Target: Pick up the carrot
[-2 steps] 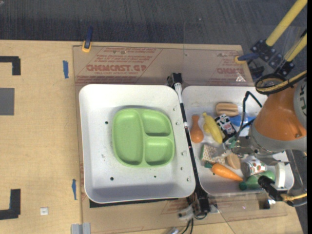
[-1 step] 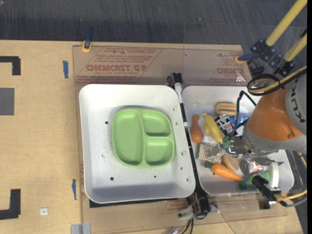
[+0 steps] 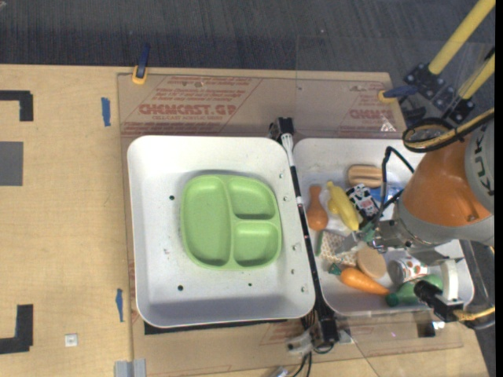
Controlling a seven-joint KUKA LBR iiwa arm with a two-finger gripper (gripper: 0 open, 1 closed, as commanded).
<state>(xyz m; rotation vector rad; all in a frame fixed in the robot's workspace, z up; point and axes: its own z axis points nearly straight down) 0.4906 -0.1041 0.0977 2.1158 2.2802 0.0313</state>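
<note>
Flat brown cardboard-covered tabletop (image 3: 63,210), matte, with black tape corners and blue tape bits at left. Left shallow white plastic bin (image 3: 149,234), square with rounded corners, smooth and glossy, holds a lime-green plastic divided plate (image 3: 232,221), three compartments, rounded outline, sitting about centre of the bin. A black rod-like divider (image 3: 297,203) runs between the two bins. Right shallow white plastic bin (image 3: 314,154) is packed with toy food: a small orange pear-shaped piece (image 3: 316,210) near its left wall, a yellow banana-shaped toy (image 3: 342,204) just beside it, a tan bun-shaped toy (image 3: 365,173) toward the far wall, a black-and-white patterned block (image 3: 361,198) below the bun, a speckled square packet (image 3: 332,246). The smooth orange tapered plastic carrot (image 3: 361,280) lies flat near the bin's front wall, green tip pointing left, free of the pincer. Grey arm with orange band (image 3: 440,191) reaches in from the right; pincer (image 3: 383,236) sits low over the clutter just above the carrot, finger spread can't be told.
</note>
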